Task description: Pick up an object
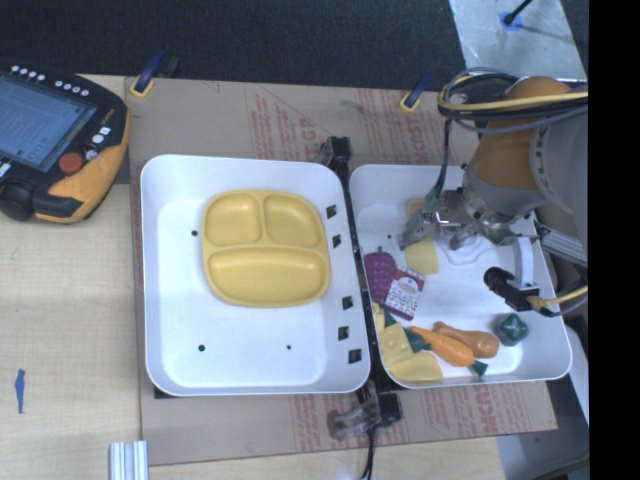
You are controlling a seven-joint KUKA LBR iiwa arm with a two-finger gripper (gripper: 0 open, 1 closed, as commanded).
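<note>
Left bin (160, 268): one yellow divided plate (266, 247). Right bin (540, 363): cheese wedge (423, 257), purple grapes (379, 269), carrot (452, 343), where my jaws (447, 227) hung above the cheese wedge. Their spread I could not tell.

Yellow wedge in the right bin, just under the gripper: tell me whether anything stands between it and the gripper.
Nothing visible does. The yellow wedge lies bare on the floor of the right bin, just below the gripper. The purple piece and the red-and-white packet lie to its left, apart from it.
</note>
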